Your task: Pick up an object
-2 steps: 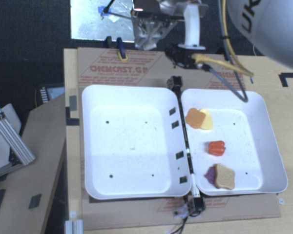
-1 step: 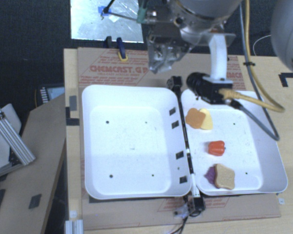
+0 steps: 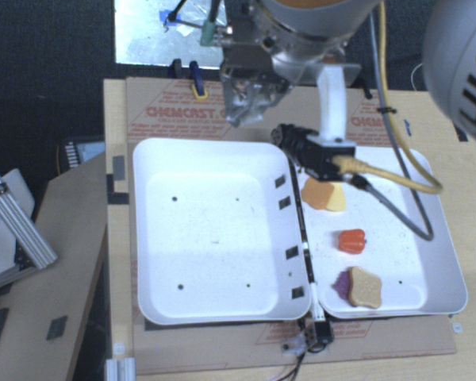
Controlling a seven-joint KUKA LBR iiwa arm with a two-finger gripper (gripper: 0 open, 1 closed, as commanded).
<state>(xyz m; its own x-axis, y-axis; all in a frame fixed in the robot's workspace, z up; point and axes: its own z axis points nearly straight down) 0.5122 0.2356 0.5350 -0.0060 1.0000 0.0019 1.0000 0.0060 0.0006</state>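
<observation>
Several small objects lie in the right bin (image 3: 440,268): a yellow-orange wedge (image 3: 324,195) near its back left, a red pepper-like piece (image 3: 351,241) in the middle, and a tan bread slice (image 3: 366,289) at the front, lying against a purple piece (image 3: 342,282). My gripper (image 3: 248,108) hangs under the grey wrist, high over the cardboard just behind the left bin's (image 3: 147,228) back rim, well away from all the objects. Nothing shows in it.
A black fitting (image 3: 313,154) with a yellow hose (image 3: 401,179) and grey cable reaches over the right bin's back left corner. A white post (image 3: 332,105) stands behind it. Blue and yellow clamps (image 3: 197,79) sit on the bench's back edge. An aluminium rail (image 3: 16,221) lies at far left.
</observation>
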